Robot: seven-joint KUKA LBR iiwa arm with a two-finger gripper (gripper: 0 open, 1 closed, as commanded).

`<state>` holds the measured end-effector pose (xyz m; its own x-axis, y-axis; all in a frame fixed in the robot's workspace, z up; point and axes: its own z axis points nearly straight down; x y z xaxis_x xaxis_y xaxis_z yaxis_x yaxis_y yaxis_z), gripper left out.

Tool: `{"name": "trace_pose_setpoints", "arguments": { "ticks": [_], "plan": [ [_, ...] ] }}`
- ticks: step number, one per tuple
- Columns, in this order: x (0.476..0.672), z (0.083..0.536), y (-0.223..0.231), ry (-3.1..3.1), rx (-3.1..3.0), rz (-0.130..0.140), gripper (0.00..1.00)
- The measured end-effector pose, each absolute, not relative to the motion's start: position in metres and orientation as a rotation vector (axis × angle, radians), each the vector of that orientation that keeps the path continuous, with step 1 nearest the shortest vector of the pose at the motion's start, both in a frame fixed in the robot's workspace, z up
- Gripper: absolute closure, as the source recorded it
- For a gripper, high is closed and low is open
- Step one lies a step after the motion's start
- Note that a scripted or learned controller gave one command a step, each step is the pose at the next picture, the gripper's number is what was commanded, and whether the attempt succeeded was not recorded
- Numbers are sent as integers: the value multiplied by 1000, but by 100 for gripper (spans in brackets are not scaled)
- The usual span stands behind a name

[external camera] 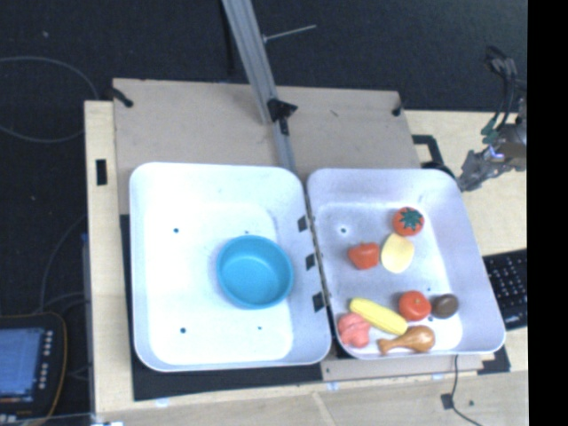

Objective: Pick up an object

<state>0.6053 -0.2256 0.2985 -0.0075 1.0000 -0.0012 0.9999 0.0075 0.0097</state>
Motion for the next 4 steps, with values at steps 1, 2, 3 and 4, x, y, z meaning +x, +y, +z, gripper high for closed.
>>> {"name": "trace_pose_setpoints", "arguments": {
  "ticks": [1,2,3,4],
  "plan": [
    [593,295,-185,2229,2213,2,100],
    [584,298,-140,2230,2213,2,100],
    [574,280,-96,2230,2215,-1,100],
    [565,266,-54,2229,2215,-2,100]
  ]
}}
